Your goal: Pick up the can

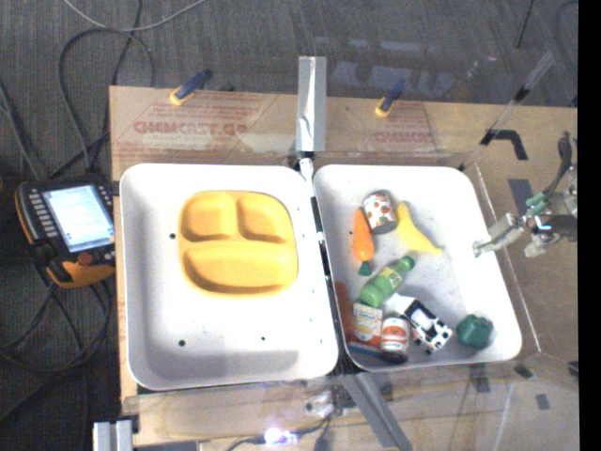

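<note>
In the right bin [470, 195], a small can [378, 210] with a red and white label lies on its side near the far left corner, between an orange carrot [363, 238] and a yellow banana [416, 230]. A second can [394, 337], red-labelled with a pale top, stands at the near wall. It is pressed between a red-labelled jar [367, 322] and a black and white toy [430, 328].
A green bottle [385, 283] lies mid-bin above the near cluster. A green pepper [475, 331] sits in the near right corner. The left bin [150, 346] holds a yellow divided tray [239, 241]. A metal bracket [521, 224] juts over the right bin's right rim.
</note>
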You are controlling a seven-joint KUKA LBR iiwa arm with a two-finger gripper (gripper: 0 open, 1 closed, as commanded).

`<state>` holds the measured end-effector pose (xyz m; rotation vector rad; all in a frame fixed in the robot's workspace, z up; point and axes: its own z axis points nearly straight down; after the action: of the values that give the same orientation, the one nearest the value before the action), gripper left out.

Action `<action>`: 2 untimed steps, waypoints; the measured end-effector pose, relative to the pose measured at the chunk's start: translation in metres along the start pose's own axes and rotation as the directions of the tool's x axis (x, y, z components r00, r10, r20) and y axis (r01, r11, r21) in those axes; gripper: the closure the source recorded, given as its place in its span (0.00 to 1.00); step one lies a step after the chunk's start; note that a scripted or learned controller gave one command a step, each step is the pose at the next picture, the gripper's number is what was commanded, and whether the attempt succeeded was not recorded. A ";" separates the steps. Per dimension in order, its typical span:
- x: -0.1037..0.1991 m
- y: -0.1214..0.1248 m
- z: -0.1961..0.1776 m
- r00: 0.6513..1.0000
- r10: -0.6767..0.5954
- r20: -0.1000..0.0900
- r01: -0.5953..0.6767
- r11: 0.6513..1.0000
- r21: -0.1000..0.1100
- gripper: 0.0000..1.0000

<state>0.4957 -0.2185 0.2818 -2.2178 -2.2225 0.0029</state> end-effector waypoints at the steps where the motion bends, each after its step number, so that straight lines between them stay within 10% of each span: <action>1: 0.090 0.036 0.042 1.000 0.018 0.000 -0.018 1.000 0.001 0.00; 2: 0.125 0.077 0.017 0.997 0.079 0.001 -0.079 0.997 0.000 0.00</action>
<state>0.5723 -0.0932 0.2643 -2.3041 -2.1340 0.0031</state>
